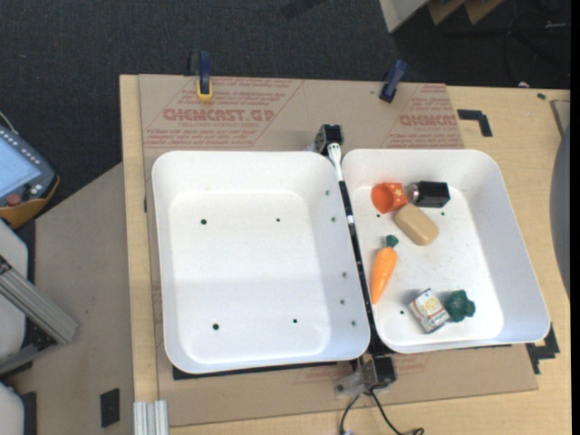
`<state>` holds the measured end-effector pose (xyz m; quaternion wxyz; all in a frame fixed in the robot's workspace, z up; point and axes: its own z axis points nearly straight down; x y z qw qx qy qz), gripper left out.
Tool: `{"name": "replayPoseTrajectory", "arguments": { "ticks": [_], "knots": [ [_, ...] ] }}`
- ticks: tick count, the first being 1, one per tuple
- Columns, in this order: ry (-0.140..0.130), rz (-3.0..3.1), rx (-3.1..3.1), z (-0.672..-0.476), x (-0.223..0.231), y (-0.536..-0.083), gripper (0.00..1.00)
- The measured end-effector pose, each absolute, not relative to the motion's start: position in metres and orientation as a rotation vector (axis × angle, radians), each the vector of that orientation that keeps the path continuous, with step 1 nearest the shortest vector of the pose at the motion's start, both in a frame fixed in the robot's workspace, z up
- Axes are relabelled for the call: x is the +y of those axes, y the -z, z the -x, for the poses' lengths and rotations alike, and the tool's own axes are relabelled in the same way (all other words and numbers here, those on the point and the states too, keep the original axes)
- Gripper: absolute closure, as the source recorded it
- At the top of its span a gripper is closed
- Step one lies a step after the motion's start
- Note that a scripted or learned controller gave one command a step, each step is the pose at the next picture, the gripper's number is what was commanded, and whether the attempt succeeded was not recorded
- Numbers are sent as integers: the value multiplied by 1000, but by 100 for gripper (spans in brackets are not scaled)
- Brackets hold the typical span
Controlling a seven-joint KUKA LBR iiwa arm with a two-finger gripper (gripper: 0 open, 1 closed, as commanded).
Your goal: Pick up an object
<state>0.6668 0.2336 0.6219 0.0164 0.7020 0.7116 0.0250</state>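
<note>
The right bin point(507, 243) holds several small objects. An orange cup-like piece point(389, 197) lies at its upper left, with a small black block point(430, 193) just to its right. Below them rests a tan oval block point(416, 226). An orange toy carrot point(382, 271) with a green top lies along the bin's left side. Near the front sit a small printed box point(428, 311) and a dark green object point(459, 305), touching each other. The left bin point(181, 243) is beside it.
Both bins sit on a cardboard-covered bench point(136, 152), held by blue clamps point(203, 69) at the back edge. A black divider strip point(349, 225) runs between the bins. A grey curved shape point(569, 207) sits at the far right edge.
</note>
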Motion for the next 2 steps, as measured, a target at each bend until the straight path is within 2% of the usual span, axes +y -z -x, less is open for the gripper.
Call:
{"name": "replayPoseTrajectory", "arguments": {
  "ticks": [2],
  "knots": [
    [-127, -2168, 2200, -669, 236, -644, 100]
  ]
}}
